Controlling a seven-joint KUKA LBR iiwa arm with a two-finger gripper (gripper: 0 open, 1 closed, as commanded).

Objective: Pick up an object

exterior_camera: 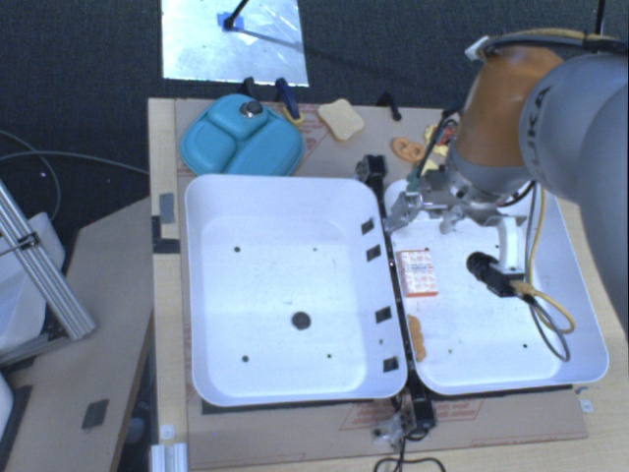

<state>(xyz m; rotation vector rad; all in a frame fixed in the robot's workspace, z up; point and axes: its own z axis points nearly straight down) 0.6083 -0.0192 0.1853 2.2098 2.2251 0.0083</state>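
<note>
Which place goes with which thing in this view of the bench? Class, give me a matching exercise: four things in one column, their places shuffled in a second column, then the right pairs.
Things
1. small red and white box
2. blue sectioned dish
3. dark round disc
4. slice of toast

Places
A. on the floor of the left bin
B. on the bench behind the bins, beside the dish
C. in the right bin, near its left wall
D. on the bench, behind the left bin

Pairs: 1-C, 2-D, 3-A, 4-B
</note>
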